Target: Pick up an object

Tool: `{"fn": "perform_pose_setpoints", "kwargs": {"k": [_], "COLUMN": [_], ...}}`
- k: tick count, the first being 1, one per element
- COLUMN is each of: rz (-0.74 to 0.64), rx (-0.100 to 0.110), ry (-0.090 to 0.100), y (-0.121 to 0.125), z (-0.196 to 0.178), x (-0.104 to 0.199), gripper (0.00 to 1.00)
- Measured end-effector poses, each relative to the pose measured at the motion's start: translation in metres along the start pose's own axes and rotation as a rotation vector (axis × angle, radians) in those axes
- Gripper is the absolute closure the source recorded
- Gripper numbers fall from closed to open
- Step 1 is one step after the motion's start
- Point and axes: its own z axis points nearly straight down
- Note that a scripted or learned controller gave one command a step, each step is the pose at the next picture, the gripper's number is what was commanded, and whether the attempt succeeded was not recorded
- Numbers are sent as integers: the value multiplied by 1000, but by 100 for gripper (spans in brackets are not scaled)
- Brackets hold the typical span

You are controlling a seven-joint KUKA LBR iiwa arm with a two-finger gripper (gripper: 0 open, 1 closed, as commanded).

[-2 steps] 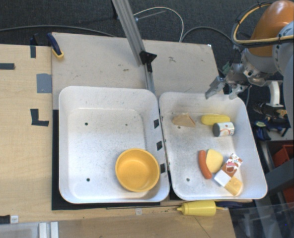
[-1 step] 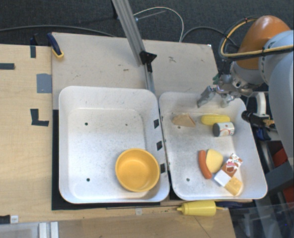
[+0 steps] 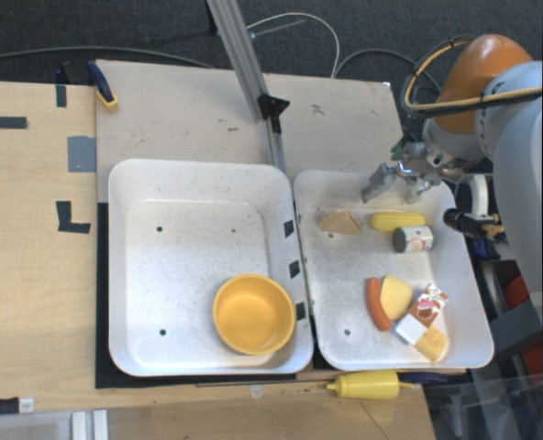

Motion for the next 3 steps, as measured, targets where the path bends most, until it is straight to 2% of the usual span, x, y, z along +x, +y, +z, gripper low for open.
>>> {"fn": "perform_pose_setpoints", "kwargs": {"k": [1, 2, 3], "rz": [-1, -4, -3], "rx": [3, -17, -17], "ry": [-2, -1, -1], "y": [-1, -3, -7], "z": [-7, -54, -98], "x": [0, 8, 8], "gripper": [100, 100, 100]}}
